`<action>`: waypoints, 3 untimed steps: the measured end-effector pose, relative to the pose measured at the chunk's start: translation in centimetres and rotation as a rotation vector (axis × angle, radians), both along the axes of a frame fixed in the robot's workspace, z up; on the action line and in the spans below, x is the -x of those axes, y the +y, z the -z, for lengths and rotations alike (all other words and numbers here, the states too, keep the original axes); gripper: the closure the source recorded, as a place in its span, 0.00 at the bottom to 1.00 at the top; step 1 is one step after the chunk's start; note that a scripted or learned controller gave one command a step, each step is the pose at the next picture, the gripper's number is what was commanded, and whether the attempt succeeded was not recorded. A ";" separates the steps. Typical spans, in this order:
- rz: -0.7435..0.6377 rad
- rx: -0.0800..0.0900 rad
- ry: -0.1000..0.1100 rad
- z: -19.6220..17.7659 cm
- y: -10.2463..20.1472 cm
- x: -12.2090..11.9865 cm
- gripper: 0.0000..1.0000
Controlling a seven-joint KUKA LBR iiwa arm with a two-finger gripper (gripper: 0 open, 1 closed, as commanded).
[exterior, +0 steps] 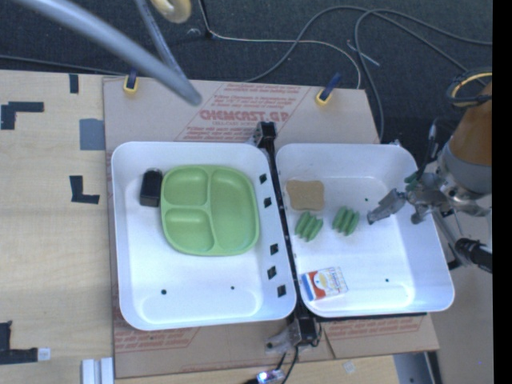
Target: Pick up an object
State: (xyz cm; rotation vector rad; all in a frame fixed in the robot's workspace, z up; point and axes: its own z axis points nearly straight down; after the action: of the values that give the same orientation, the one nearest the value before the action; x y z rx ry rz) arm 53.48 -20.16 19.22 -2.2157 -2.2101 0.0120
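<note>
Green ridged pieces, two of them, lie side by side near the middle of the right bin [416, 290]: the right green piece [346, 220] and the left green piece [308, 226], each with its long axis running roughly from the far wall toward the near wall, tilted a little. In the camera view the gripper [382, 210] hangs over the right part of that bin, reaching in from the right, and the right green piece is the thing nearest to it, lying just beside the jaws toward the left and slightly nearer the camera. Whether the jaws are spread or closed I cannot tell; the tip reads as one grey wedge, and nothing is seen between the fingers. A tan square pad [305, 194] rests farther left, close to the divider between the bins, and a small printed packet [324, 282] lies near the front wall, well apart from the jaws. The left bin [200, 306] carries a green divided plate [210, 210] with a small black block [150, 188] touching or just beside its left edge; all of that is across the divider and much farther off. As a judgement, the shortest move would be a small shift left and down onto the right green piece, with the jaws closing across its narrow width.
</note>
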 end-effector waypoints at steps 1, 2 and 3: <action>-0.003 0.003 -0.012 -0.7 0.0 -0.3 0.00; -0.003 0.003 -0.008 4.1 -0.6 0.2 0.00; -0.004 0.003 -0.009 10.3 0.0 0.5 0.00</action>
State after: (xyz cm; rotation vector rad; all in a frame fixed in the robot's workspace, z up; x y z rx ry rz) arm 53.01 -20.15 8.87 -2.2170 -2.2206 0.0050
